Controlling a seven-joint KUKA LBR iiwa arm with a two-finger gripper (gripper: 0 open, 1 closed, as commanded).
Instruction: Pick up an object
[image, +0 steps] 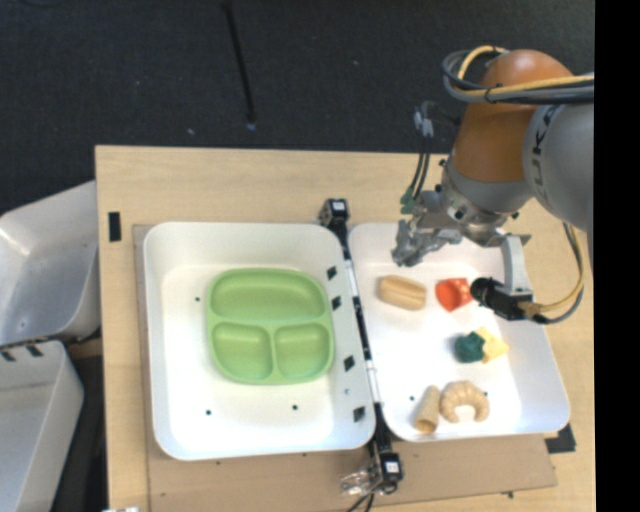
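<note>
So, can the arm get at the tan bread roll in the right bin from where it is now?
Probably yes. The claw hangs over the upper part of the right bin, just above the roll in the picture. The roll lies alone on the bin floor, apart from the red piece, with nothing on top of it.

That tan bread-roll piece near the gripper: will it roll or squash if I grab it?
The tan roll looks rounded and oblong, so a sideways nudge could probably roll it. It seems like a stiff, light toy, unlikely to squash. Its smooth surface may slip between the gripper fingers.

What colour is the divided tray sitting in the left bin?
Light green. The divided tray shows plainly in the camera view, lying flat in the left bin.
</note>
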